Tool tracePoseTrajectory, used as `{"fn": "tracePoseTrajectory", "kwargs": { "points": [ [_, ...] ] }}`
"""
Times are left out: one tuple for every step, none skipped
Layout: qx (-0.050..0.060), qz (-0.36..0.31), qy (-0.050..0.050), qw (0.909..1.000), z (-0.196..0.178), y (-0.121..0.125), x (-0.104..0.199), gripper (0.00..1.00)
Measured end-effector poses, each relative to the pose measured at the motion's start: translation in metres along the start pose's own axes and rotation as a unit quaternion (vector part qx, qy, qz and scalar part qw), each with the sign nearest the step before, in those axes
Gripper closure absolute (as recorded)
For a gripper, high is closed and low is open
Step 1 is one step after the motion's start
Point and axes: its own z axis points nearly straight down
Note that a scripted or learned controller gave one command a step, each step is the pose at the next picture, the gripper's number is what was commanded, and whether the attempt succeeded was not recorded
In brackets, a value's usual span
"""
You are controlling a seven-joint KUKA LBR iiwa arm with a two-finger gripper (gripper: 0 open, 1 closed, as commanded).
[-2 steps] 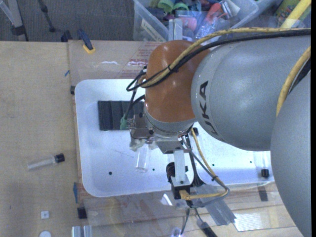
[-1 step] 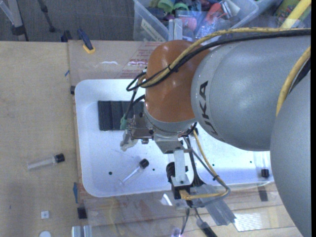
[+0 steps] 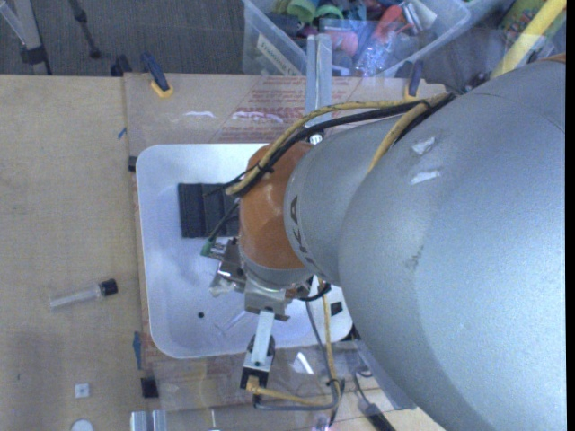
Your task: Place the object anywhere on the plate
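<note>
A black ribbed rectangular object [image 3: 199, 209] lies in the upper left part of the left white bin [image 3: 171, 268]. My arm covers most of the view, its orange band [image 3: 269, 223] hanging over the bin's middle. Below the band, the gripper [image 3: 226, 269] shows only as grey and green parts at the band's left edge, just right of and below the black object. The arm hides the bin's right side and whatever lies there.
A small dark speck [image 3: 200, 313] lies on the bin floor near the front. On the bench to the left rest a clear tube with a black cap [image 3: 81, 293] and a blue clamp [image 3: 159, 76]. A clear tub of colourful toys [image 3: 359, 12] stands at the back.
</note>
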Motion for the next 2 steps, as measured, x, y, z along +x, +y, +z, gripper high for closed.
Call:
{"fn": "tracePoseTrajectory", "kwargs": {
  "points": [
    [0.000, 0.001, 0.000, 1.0000, -0.009, 0.000, 0.000, 1.00],
    [-0.001, -0.257, 0.000, 0.9665, -0.025, -0.003, 0.010, 1.00]
  ]
}}
